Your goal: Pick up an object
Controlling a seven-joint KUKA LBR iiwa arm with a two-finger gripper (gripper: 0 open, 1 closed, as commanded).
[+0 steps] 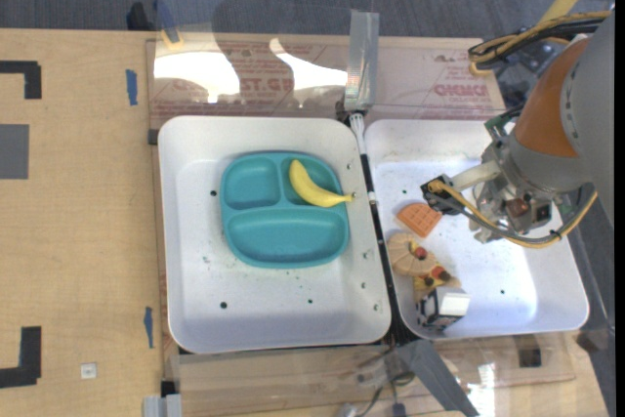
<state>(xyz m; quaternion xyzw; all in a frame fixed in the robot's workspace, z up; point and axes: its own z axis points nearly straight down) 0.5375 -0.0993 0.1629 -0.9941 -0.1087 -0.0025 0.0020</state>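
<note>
Hidden: the arm (562, 127) covered the gripper (500, 215) from above, so whether it was open or closed could not be told, and nothing could be seen held in it.
Cut off: the arm ran out of view at the right edge, far right of the plate (283, 239).
Hard to make out: the small heap (431, 281) right of the plate and lower was a jumble of brown, yellow and red bits, its kind unclear. The white block (451, 304) below it had a dark part on its left that could not be read.
Writing: red print ran across the cardboard (410, 88) above the plate. Glare and a clear sheet washed most of it out, and no word could be read with certainty.
Left bin (181, 249): it held the teal plate, which had three compartments, two small above and one wide below.
Banana (317, 187): it lay in the plate's upper right compartment, slanting, with its lower tip on the plate's right rim.
Right bin (547, 298): it stood just right of the plate's bin, wall to wall, and held everything else.
Waffle (422, 219): an orange square lay flat, level with the plate's middle and right of it, just left of the gripper and apart from it.
Pastry (410, 252): a tan lump with red spots lay right of the plate's lower edge, just under the waffle and touching the heap.
Gripper: it hung low over the right bin, well right of the plate.
</note>
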